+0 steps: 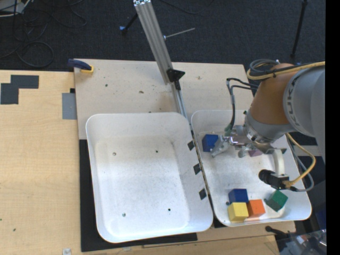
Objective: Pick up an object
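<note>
- Nearest the camera, at the bottom edge of the right bin (303, 209), sits a tight cluster of blocks: a yellow cube (238, 211) touching an orange cube (256, 207), a dark blue cube (238, 196) just behind them, and a green block (277, 200) tilted against the bin's right wall.
- A separate blue cube (210, 142) lies alone at the upper left of the same bin, close to the divide between the two bins.
- The end effector (234, 142) hangs low over the right bin, just beside that lone blue cube on its right; the metal parts blur together there, so I cannot tell whether it is spread or pressed together, and nothing is visibly caught in it.
- The left bin (106, 137) shows a speckled white floor.
- A slanted aluminium rail (156, 41) rises from the desk (122, 84) behind the bins.
- Handling, as a judgement: the cubes look like small rigid blocks, light, stiff and not fragile, with flat opposing faces that suit a two-finger pinch.
- The lone blue cube seems the easiest target, since it has free space on its sides; taking it across two parallel faces, centred, should keep it from twisting out.
- The clustered cubes touch each other, so a finger would likely find no gap between them and could shove a neighbour instead.
- The tilted green block offers poor flat faces from above.
</note>
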`<state>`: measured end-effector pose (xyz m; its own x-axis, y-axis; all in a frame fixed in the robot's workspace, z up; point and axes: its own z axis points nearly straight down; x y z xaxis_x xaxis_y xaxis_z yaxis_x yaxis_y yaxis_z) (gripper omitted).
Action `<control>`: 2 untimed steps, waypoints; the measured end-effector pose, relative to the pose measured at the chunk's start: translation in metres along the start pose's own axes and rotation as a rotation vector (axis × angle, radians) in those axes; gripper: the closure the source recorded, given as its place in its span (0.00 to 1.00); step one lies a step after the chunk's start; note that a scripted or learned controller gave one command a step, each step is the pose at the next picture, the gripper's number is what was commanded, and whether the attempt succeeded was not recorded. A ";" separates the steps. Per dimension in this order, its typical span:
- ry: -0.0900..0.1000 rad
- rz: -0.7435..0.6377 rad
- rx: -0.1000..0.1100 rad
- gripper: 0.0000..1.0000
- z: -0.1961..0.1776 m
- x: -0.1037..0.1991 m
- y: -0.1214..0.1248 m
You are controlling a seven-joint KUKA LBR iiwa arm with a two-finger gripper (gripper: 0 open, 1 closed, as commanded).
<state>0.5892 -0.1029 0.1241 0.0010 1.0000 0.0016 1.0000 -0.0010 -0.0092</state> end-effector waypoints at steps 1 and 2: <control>-0.001 0.002 -0.008 0.00 0.033 0.001 0.001; 0.000 0.010 -0.007 1.00 0.022 -0.001 0.001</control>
<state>0.5898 -0.1037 0.1020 0.0106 0.9999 0.0020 0.9999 -0.0106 -0.0018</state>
